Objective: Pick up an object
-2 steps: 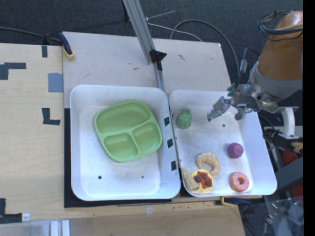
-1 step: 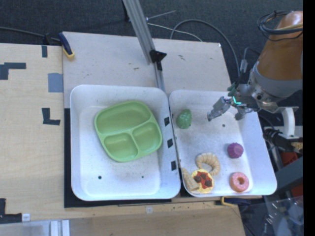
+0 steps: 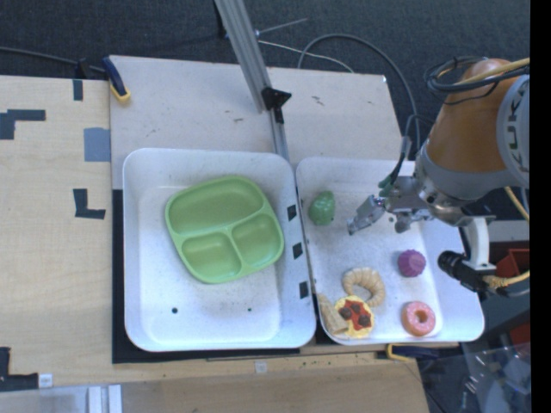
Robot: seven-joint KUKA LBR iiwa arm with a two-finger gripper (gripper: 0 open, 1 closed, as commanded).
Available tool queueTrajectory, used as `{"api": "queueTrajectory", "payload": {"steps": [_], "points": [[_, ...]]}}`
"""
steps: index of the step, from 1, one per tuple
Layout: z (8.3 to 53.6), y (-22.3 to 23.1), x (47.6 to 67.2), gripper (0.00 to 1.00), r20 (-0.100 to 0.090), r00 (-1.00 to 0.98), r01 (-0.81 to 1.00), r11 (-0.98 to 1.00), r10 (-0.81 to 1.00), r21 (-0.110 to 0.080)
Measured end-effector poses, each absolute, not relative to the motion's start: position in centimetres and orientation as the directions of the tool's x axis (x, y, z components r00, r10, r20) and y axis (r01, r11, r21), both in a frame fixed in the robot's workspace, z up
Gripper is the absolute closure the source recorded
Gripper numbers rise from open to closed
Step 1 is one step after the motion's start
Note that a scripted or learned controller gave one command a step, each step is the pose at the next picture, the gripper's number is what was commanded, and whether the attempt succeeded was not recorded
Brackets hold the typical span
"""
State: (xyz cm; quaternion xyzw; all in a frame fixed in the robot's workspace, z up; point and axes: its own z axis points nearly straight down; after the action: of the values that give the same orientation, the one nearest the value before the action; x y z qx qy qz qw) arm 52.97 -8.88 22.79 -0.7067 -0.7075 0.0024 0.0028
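Two white bins share the bench, and in the right bin point(image 3: 448, 325) the gripper point(image 3: 360, 222), holding nothing, hangs just beside a small green toy point(image 3: 322, 207), probably light, rigid, smooth plastic, best pinched across its middle.

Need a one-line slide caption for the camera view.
Gripper hovers over right bin of toy food; green tray in left bin.

You have a pale wooden tabletop point(image 3: 52, 231) carrying two shallow white bins side by side: the left bin point(image 3: 138, 256) and the right bin point(image 3: 456, 317), touching.
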Motion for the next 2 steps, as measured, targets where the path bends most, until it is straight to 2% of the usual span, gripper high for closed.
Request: {"api": "queueTrajectory", "payload": {"steps": [2], "points": [[10.4,-9.0,51.3,0.0,0.001,-0.001,1.0,0.001,1.0,-0.008]]}}
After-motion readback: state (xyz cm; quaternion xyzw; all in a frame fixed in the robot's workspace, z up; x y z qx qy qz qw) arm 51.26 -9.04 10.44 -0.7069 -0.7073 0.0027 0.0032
